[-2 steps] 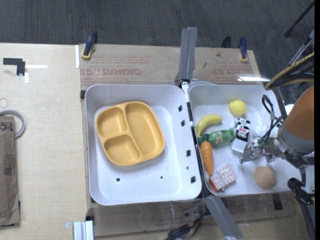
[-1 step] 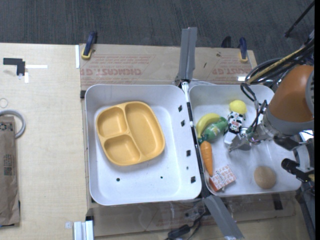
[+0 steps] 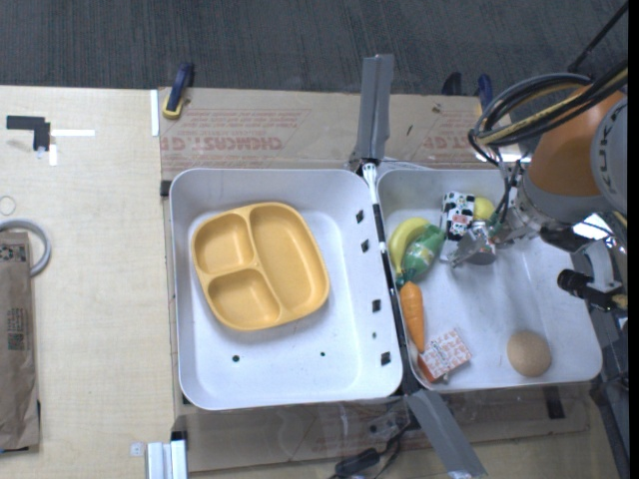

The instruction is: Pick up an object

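metal end effector (image 3: pixel 477 247) hovers beside green bottle (image 3: pixel 423 250) in right bin (image 3: pixel 569 371).

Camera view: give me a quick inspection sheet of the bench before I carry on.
Surface: two white bins side by side, left bin and right bin, on a cardboard sheet.
Job's things: in the right bin, banana, green item, carrot, snack box, brown ball, black-and-white toy.
Clutter: yellow divided plate in the left bin; paper bag at far left.
Grippers: gripper low in the right bin beside the green item; grip unclear.
Cables: black and yellow loops above the arm.
Surroundings: dark carpet.
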Robot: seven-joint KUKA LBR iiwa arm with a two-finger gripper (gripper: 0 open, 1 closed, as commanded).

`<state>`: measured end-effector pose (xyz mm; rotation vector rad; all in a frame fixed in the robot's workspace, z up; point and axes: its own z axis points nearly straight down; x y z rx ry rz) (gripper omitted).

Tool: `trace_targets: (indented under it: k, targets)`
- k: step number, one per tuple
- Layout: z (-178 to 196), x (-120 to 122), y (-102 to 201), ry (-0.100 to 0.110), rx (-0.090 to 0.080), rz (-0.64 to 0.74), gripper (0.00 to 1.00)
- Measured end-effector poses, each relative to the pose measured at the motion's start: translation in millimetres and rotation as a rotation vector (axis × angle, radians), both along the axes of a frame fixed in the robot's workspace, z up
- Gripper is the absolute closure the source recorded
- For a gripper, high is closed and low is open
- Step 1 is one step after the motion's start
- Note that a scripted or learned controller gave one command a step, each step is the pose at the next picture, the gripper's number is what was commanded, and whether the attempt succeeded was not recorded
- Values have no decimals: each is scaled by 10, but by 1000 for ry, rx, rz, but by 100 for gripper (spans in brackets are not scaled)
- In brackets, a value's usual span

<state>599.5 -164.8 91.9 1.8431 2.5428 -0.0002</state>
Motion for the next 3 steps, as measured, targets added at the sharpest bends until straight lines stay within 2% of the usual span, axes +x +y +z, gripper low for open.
trace_targets:
  k: [1,2,3]
  targets:
    - [97,5,-12,-2,-1,-2,100]
    - [38,360,-102,3,2,-272,100]
    - [1079,351,103,0,-2,-358,100]
